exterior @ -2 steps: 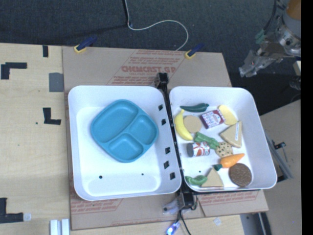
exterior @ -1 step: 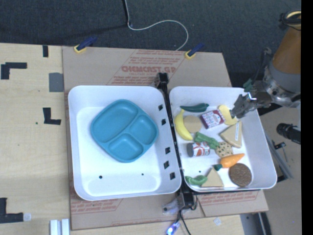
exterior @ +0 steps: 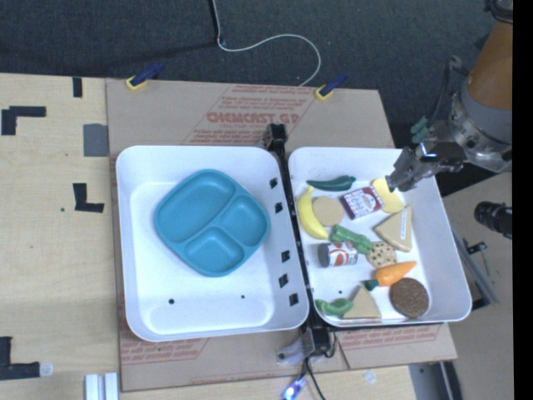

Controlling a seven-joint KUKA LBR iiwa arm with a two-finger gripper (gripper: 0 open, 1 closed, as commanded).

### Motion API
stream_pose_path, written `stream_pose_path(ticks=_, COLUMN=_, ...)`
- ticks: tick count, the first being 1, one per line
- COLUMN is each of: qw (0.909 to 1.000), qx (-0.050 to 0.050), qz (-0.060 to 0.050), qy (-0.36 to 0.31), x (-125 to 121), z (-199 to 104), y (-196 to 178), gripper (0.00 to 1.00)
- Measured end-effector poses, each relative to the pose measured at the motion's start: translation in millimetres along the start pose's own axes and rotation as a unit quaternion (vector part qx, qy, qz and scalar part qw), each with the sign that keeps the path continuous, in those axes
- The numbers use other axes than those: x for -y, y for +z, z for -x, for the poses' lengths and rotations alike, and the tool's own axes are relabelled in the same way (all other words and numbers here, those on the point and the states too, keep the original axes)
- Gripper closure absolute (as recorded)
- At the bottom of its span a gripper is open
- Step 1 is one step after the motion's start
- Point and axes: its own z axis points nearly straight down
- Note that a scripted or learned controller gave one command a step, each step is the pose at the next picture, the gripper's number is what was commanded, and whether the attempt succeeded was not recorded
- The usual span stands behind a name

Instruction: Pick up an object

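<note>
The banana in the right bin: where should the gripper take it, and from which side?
Probably mid-body, from straight above. The banana lies flat, curving along the bin's left wall, so fingers would best close across its narrow width. A tan round piece touches its inner side, leaving little finger room there; the lower end looks freer. The gripper is over the bin's upper right, beside a yellow item.

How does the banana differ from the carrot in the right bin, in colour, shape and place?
The banana is yellow and curved; the carrot is orange, straight and tapering, with a green top. The banana lies by the bin's left wall; the carrot lies nearer the lower right. Both are toy foods lying flat.
</note>
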Motion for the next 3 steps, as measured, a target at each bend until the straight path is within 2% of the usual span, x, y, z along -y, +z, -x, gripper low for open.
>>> stream_pose_path(ticks=1, qw=0.9999, qx=-0.001, qz=-0.011, qy=0.000, x=10.7, z=-92.1, y=183.9, gripper=1.00)
stream_pose_path(ticks=2, qw=1.0000, qx=0.001, qz=0.006, qy=0.004, x=39.5, z=-47.6, y=-43.2, gripper=1.00)
stream_pose_path(ticks=3, qw=0.9999, qx=0.000, qz=-0.010, qy=0.002, x=27.4, z=-96.4, y=96.8, gripper=1.00)
